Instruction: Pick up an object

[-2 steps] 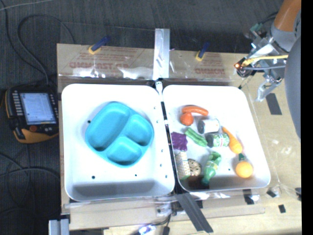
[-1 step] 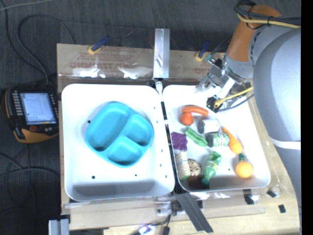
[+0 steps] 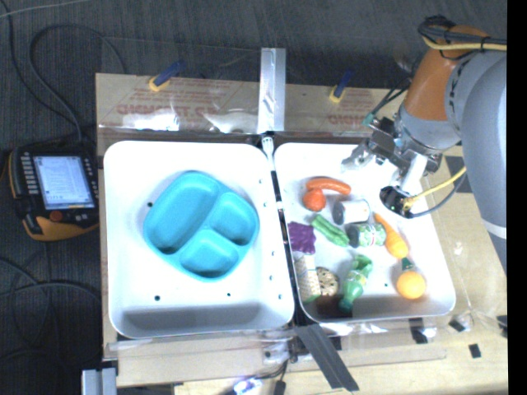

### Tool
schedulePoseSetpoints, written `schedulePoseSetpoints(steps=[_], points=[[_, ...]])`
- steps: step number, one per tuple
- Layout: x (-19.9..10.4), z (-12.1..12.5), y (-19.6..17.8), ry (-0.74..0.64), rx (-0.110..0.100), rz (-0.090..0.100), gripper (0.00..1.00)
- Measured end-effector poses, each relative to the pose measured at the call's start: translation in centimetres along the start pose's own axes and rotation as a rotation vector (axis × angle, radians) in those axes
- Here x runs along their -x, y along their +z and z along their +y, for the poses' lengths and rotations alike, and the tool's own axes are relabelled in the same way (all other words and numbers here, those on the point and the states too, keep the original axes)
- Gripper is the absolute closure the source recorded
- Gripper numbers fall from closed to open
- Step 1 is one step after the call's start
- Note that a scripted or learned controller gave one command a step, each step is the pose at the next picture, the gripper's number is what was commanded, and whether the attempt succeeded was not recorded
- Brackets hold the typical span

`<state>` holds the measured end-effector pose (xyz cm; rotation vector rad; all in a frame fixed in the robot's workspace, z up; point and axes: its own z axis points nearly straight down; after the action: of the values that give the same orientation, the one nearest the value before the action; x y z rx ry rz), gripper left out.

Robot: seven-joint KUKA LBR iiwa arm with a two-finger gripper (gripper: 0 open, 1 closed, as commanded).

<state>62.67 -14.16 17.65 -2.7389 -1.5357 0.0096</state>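
Note:
The right bin (image 3: 428, 220) holds a heap of toy food: a red-orange sausage (image 3: 328, 186), an orange tomato (image 3: 314, 200), a grey can (image 3: 354, 212), a green pepper (image 3: 331, 230), purple grapes (image 3: 301, 237), a carrot (image 3: 393, 237), an orange fruit (image 3: 410, 283), a green bottle (image 3: 356, 278) and a corn piece (image 3: 317, 282). My gripper (image 3: 366, 155) hangs over the bin's back right corner, above and to the right of the sausage, apart from the objects. Nothing shows in its grasp.
The left bin (image 3: 123, 295) holds a blue sectioned plate (image 3: 202, 223). A teach pendant (image 3: 53, 188) lies left of the bench. A yellow cable (image 3: 436, 192) loops off the wrist over the right bin's edge. Clamps (image 3: 165, 76) sit along the back board.

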Motion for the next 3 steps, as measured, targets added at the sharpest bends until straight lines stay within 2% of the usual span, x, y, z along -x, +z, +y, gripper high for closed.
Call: schedulePoseSetpoints(steps=[1, 2, 3], points=[[-2.0, -1.3, 7.6, 0.015, 0.008, 0.001, 0.0], [-4.6, 2.0, -9.6, 0.152, 0.003, -0.001, 0.0], [-4.0, -1.0, 6.1, 0.076, 0.001, 0.001, 0.0]])
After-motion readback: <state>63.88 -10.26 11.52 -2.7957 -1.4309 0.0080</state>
